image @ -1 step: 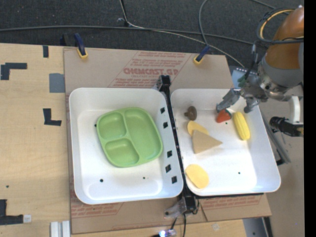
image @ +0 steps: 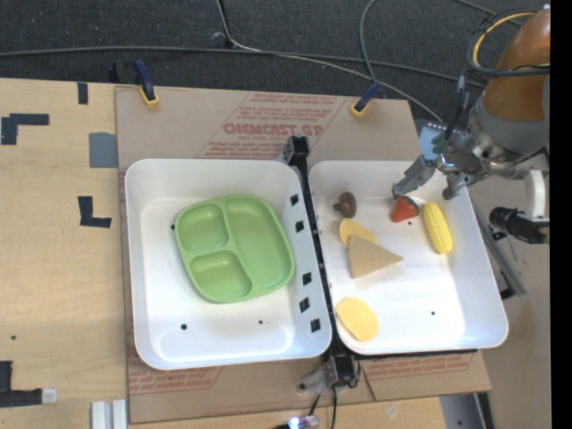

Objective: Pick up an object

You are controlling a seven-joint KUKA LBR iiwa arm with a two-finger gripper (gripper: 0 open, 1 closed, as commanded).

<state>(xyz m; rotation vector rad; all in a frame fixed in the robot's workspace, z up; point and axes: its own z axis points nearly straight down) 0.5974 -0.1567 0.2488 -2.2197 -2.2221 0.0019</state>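
Note:
My gripper [image: 432, 183] hangs over the back of the right bin [image: 465, 320], its two fingers spread open with nothing between them. Just below the fingertips lies a small red strawberry-like piece [image: 405, 210]. A yellow corn cob [image: 437, 228] lies to its right. Further left in the same bin are a small brown piece [image: 345, 206], a yellow wedge [image: 354, 231], a tan triangular slice [image: 371, 258] and a yellow oval piece [image: 357, 319] near the front.
The left bin [image: 147, 266] holds a green divided plate [image: 234, 248]. A black divider [image: 307, 248] runs between the bins. Cables arc over the dark floor behind the bench. Blue and yellow clamps [image: 146, 86] hold the cardboard at the back.

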